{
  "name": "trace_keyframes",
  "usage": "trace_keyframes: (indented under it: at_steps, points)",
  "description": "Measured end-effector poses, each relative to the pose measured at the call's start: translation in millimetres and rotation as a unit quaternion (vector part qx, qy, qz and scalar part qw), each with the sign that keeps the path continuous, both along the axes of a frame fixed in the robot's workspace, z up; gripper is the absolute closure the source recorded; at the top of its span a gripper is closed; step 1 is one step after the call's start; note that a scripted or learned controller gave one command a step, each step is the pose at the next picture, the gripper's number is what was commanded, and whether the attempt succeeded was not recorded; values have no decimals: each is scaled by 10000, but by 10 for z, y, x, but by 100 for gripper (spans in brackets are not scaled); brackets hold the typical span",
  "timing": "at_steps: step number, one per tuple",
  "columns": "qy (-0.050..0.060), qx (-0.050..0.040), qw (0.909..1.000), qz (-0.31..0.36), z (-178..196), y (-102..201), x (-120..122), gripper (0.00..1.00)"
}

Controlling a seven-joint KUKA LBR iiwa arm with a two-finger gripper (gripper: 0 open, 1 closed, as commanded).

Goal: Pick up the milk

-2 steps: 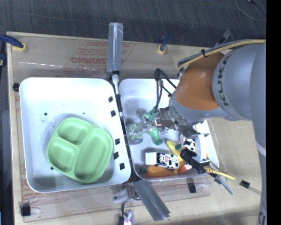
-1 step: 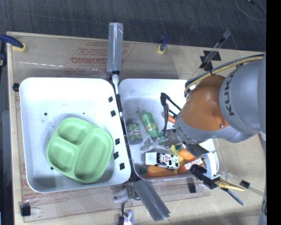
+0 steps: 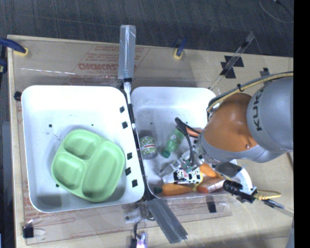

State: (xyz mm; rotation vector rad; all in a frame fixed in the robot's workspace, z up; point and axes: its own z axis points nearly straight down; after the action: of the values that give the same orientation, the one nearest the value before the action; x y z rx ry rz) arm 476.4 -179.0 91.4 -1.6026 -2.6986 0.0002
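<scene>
The grey arm (image 3: 271,120) reaches in from the tabletop's right edge. Its hand (image 3: 188,165) points down near the front edge.

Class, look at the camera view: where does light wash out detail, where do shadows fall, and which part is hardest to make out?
In the camera view, the right bin floor is bright and washed out; the green tray casts a soft shadow onto the left bin at its lower left; the arm darkens the cluttered items beneath it, where the small things blur together and are hard to tell apart.
</scene>
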Motion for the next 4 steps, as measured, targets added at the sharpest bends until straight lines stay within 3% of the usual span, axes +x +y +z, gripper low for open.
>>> trace_keyframes:
  at_steps: [1, 2, 3, 4]
  points:
    - [-19, -11, 9975, 706, 123, -294, 842, 0]
    - [-11, -3, 9808, 1952, 600, -316, 79, 0]
    - [-15, -8, 9801, 1983, 345, -308, 831, 0]
    - [-27, -16, 9760, 2179, 1481, -317, 1196, 0]
